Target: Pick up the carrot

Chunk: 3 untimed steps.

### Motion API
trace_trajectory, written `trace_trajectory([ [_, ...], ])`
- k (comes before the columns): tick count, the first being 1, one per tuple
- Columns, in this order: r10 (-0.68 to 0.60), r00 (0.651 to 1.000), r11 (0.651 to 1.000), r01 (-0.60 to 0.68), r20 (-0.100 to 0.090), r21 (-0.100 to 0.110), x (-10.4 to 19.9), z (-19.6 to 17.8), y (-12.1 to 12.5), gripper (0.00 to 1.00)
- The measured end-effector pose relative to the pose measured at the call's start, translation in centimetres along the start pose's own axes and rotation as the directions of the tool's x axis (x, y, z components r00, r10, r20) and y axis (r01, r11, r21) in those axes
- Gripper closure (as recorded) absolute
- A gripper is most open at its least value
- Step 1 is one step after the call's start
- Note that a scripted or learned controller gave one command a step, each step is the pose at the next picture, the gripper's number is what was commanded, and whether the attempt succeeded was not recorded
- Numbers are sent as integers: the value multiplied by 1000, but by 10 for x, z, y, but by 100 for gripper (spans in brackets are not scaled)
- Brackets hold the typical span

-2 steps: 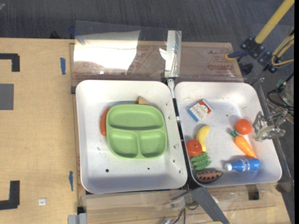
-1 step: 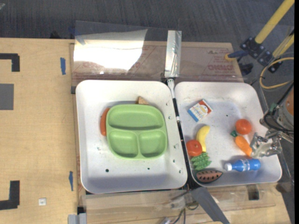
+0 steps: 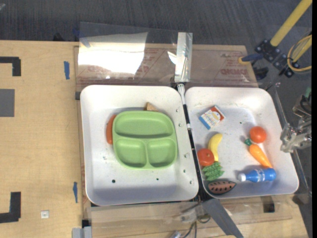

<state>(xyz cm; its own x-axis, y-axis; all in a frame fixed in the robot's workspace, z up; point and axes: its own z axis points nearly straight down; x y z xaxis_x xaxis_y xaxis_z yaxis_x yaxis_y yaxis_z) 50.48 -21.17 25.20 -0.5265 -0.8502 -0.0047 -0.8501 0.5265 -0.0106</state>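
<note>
The carrot (image 3: pixel 259 154) is orange with a small green top. It lies slantwise in the right bin (image 3: pixel 233 99), near that bin's right wall, with its green end towards the upper left. An orange-red ball (image 3: pixel 257 134) touches it at the top, and a blue bottle (image 3: pixel 257 175) lies just below it. A grey metal piece that looks like my gripper (image 3: pixel 293 139) hangs at the right edge of the view, just outside the right bin's rim, a short way right of the carrot. Nothing is seen held in it.
The right bin also holds a small carton (image 3: pixel 212 117), a banana (image 3: pixel 214 145), a red tomato (image 3: pixel 206 156), a green leafy item (image 3: pixel 213 171) and a brown-red piece (image 3: pixel 221 186). A green divided plate (image 3: pixel 144 139) lies in the left bin (image 3: pixel 94 133), over an orange item (image 3: pixel 109 131).
</note>
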Motion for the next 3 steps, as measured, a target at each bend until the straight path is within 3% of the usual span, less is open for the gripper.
trace_trajectory([
  [1,-203,979,979,203,0,-13,19,62,18,100],
  [3,-201,980,980,201,7,3,13,39,14,100],
])
